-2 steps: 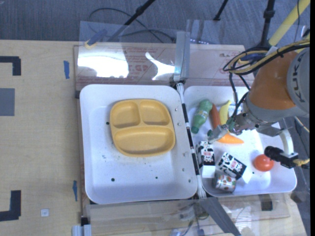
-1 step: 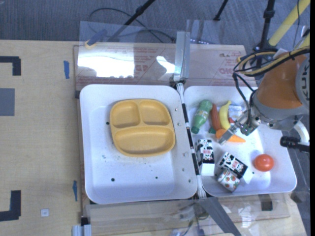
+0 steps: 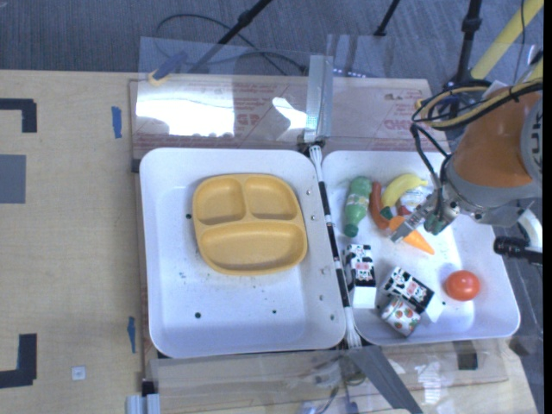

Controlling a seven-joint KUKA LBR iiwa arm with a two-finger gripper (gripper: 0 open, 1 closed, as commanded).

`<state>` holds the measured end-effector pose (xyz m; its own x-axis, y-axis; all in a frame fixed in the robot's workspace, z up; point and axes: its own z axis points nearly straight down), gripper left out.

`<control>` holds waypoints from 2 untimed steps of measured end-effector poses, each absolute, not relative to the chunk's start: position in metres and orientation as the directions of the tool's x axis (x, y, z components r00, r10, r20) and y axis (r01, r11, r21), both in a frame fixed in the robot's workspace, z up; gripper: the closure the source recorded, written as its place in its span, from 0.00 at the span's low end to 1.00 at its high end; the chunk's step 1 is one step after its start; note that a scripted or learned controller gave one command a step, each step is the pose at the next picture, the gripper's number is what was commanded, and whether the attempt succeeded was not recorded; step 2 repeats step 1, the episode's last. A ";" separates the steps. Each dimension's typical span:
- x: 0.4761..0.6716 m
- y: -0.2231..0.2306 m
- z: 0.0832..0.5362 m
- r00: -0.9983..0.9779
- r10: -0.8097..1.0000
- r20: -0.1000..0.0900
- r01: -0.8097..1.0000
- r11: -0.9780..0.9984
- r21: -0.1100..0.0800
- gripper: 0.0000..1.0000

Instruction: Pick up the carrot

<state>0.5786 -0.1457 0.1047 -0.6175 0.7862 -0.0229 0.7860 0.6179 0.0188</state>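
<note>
A grey robot arm with an orange band reaches into the right white bin (image 3: pixel 496 317). Its two-finger gripper (image 3: pixel 420 221) sits directly over the small orange cone-shaped carrot (image 3: pixel 420 242), beside a yellow banana (image 3: pixel 404 186). The finger positions cannot be made out.

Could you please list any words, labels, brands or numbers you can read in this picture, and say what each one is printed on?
No text can be read with confidence.
Clear panel behind the bins: faint reddish print, too blurred to read.
Two cow-patterned cartons in the right bin: printed faces, too small to read.
Strawberry-print carton: any wording is too small to read.
Green bottle: label unreadable.
</note>
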 end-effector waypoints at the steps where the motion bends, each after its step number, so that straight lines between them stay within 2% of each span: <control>1: 0.593 -0.117 0.188 -0.480 0.877 -0.002 0.877 0.480 0.002 1.00; 2: 0.593 -0.117 0.188 -0.480 0.877 -0.002 0.877 0.480 0.002 1.00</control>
